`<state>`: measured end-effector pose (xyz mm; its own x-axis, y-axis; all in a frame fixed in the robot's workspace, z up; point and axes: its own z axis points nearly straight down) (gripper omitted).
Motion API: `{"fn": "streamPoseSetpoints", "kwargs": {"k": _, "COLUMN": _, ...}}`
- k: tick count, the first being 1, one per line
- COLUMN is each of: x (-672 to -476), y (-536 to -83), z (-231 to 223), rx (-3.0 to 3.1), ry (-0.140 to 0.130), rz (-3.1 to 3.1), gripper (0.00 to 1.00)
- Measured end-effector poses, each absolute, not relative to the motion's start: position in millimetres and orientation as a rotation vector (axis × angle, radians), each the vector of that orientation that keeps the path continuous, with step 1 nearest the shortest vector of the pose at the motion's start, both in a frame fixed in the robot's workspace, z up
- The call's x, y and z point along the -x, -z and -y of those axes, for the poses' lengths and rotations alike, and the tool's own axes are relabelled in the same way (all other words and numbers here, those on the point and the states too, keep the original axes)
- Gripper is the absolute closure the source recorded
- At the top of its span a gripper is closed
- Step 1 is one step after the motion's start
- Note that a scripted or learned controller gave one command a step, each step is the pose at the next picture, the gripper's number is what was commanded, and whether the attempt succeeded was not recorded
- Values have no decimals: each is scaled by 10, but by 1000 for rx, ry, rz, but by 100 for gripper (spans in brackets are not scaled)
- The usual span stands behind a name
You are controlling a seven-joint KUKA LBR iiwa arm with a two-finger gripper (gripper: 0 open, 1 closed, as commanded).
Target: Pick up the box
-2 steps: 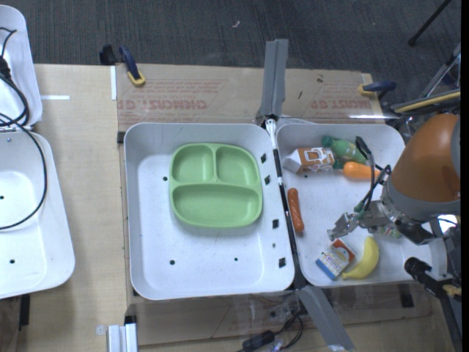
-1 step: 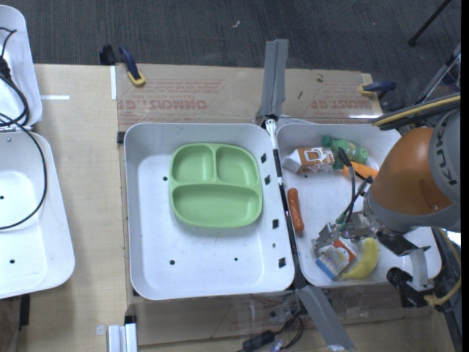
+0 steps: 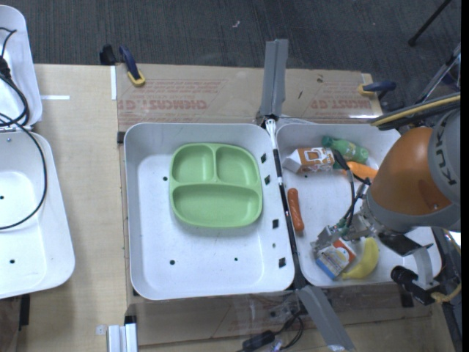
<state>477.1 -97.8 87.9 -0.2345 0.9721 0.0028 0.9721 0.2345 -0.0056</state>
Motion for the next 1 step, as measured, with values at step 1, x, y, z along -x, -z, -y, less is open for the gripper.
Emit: {"fn": "streamPoseSetpoints", "kwargs": {"k": 1, "x": -4778, "y": -940, "z": 987, "rx": 1945, "ry": -6, "rz": 2457, "gripper": 100}}
